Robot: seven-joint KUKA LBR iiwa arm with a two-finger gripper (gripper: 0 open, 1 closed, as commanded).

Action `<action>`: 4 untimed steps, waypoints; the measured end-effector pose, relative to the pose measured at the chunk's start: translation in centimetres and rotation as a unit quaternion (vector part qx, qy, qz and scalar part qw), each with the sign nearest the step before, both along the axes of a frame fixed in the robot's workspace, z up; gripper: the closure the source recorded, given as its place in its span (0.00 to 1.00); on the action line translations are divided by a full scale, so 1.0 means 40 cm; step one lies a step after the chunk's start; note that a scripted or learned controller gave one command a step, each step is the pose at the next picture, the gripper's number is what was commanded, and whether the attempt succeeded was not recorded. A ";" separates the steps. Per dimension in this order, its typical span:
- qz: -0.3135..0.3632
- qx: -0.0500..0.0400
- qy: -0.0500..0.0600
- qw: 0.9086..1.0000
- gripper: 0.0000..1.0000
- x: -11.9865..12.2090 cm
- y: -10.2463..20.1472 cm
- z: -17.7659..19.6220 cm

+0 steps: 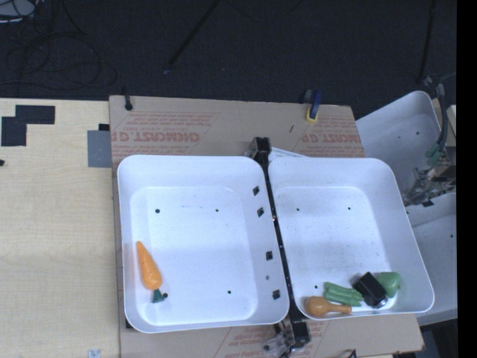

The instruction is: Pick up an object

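A toy carrot (148,266), orange with a small green top, lies by the near left wall of the left bin (194,171). In the near right corner of the right bin (335,174) several small items lie close together. They are a tan pear-shaped piece (326,306), a green pod (343,294), a black block (370,289) and a rounded green piece (390,280). The black block rests against the green pieces.
Both bins sit on a cardboard sheet (186,125) on the bench. A black clip strip (268,230) joins them. A blue and yellow clamp (313,106) stands at the back edge. A white panel (406,129) with cables (432,176) rises at the right.
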State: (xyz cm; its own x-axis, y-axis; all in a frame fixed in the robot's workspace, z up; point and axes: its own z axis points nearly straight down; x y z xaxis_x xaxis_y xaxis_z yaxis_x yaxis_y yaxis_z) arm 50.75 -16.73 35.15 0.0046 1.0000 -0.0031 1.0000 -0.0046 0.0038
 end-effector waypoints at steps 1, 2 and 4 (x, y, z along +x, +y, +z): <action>0.000 0.002 0.006 1.000 1.00 -0.086 -0.100 -0.168; 0.002 0.001 0.001 1.000 1.00 -0.075 -0.119 -0.031; 0.003 0.001 0.000 1.000 1.00 -0.078 -0.117 -0.041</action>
